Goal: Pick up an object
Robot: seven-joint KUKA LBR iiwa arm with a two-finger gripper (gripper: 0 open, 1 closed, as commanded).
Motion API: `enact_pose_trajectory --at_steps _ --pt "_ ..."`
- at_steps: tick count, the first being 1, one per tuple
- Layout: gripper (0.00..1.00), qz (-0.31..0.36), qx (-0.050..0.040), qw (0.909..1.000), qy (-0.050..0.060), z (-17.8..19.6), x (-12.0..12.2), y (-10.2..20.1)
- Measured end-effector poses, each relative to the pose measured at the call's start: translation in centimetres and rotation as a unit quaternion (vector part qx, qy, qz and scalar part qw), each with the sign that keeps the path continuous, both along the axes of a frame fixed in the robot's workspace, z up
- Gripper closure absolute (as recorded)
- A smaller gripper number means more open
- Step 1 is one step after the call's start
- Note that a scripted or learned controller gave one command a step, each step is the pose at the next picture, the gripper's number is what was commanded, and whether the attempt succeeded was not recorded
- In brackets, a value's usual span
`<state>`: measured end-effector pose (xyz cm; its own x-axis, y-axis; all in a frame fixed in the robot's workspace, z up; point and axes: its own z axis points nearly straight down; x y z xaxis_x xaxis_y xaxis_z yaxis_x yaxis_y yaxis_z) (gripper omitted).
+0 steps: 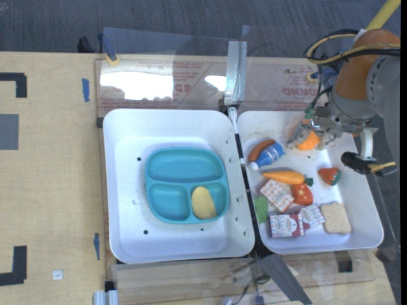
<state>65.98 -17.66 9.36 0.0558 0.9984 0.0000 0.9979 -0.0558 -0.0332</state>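
1. One small orange piece [308, 142] up in the far right corner of the right bin [372, 230], directly under the gripper [310, 131]; likely the target, judging by where the arm is.
2. Looks light and hard, probably smooth moulded plastic toy food; apt to slip or skate away, so best pinched across its narrow middle, squarely from above.
3. Bright orange, rounded, a bit wedge-like; exact kind too small to tell.
4. Gripper pressed right down at that piece, metal parts crowding it; cannot tell whether anything is actually gripped or how the tool is set.
5. Grey arm [381, 88] with orange band reaching in from the right, cables looping above.
6. Just beside, toward the bin's middle: a hot-dog-like piece [259, 149] and a blue-and-white bottle [267, 155], touching.
7. Nearer: a carrot [286, 177], a red strawberry-like piece [329, 175], small printed cartons [286, 224], a bread slice [336, 218].
8. Left bin [121, 132]: teal divided plate [184, 167], a yellow lemon-like piece [203, 203] in its near right compartment.
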Motion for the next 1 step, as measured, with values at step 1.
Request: enact_pose_trajectory --at_steps 1 --pt "1.00 0.093 -0.0012 0.9954 -0.024 12.99 0.94 5.34"
